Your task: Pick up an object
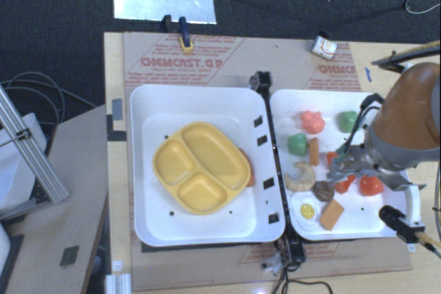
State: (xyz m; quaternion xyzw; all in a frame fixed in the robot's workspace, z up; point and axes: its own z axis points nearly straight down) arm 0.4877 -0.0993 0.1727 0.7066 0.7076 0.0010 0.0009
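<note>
My gripper [342, 172] hangs low over the middle of the right bin [286, 107], among toy food pieces. Around it lie a small red piece [346, 182], a red tomato-like piece [371, 185], a brown round piece [322, 190] and a tan piece [300, 177]. Further off are a green pepper [297, 143], a pink piece [312, 122], a green piece [347, 120], an orange stick [314, 151], a fried egg [306, 209] and an orange block [331, 214]. Whether anything sits in the gripper is hidden by the wrist.
The left bin [148, 217] holds a yellow three-compartment plate [200, 166]. A black divider [269, 148] runs between the bins. The arm's orange band [412, 107] covers the right bin's right side. A small can [323, 46] lies on the bench behind.
</note>
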